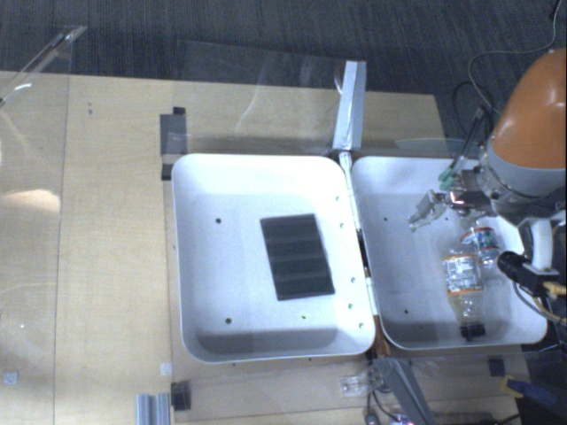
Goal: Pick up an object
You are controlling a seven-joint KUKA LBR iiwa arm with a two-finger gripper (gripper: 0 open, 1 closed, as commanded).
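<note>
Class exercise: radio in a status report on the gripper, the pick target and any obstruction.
Gripper over right bin, nothing seen between fingers. Clear plastic bottle lying in right bin, untouched. Dark ridged block in left bin, out of the way.

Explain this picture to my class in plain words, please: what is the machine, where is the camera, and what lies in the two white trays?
The camera is fixed above a wooden bench and looks down at a slant. Two shallow white bins sit side by side. The left bin holds a flat dark ridged rectangle. The right bin holds a clear crinkly plastic bottle and, nearer the front edge, a small dark piece. The grey and orange shape on the right is a robot arm that a program moves. Its grasping part, the pincer, hangs over the right bin, beside the bottle. Nothing is visibly held between its fingers. Its job is to pick up an object.
</note>
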